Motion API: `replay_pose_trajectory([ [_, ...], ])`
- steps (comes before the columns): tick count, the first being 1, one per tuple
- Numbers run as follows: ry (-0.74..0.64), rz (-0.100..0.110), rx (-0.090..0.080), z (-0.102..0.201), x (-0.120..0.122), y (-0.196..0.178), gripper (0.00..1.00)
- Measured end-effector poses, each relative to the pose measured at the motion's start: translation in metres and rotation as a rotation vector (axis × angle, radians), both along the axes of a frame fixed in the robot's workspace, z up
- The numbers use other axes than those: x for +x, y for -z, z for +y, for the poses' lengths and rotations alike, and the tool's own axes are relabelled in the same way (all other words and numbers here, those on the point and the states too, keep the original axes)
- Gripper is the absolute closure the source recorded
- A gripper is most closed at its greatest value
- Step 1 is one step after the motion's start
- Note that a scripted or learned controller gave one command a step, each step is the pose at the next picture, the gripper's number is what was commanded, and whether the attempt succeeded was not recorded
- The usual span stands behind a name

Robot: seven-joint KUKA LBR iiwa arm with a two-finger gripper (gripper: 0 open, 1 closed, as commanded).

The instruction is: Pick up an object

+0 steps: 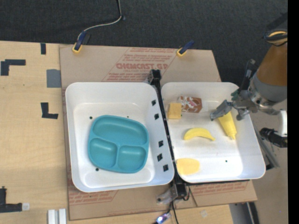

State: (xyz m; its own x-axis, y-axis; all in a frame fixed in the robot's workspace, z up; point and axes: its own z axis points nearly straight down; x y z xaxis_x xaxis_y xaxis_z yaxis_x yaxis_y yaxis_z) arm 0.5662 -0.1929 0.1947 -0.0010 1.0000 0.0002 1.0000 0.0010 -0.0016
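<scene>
Fingers [220, 112] of the gripper [230, 110] stand spread apart over the right bin [247, 169], near its right wall and toward the far edge, with nothing between them. One grey finger slants out leftward; the other side sits closer to the wrist, where the grey arm [273, 73] with its orange band reaches in.

Just beneath and beside those fingers lies a yellow bottle-shaped piece [228, 125], its upper end touching or nearly touching the gripper; which, I cannot tell. A banana [198, 134] lies near the bin's middle, well to the left of the fingers. A pale yellow block [174, 111] and a brown-and-white packet [190, 104] sit by the far left corner. A flat yellow disc [187, 166] rests at the near left corner.

In the left bin [74, 106] sits a teal divided plate [118, 143].
</scene>
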Motion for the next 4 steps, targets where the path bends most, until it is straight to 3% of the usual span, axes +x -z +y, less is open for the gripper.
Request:
replay_pose_trajectory([
  [1, 0.001, 0.001, 0.0, -0.031, -0.001, 0.116, 0.0],
  [2, -0.001, -0.004, -0.003, -0.031, 0.001, 0.099, 1.0],
  [3, -0.006, 0.034, 0.0, 0.06, 0.067, 0.113, 1.0],
  [4, -0.004, -0.014, -0.004, 0.155, 0.091, 0.001, 1.0],
])
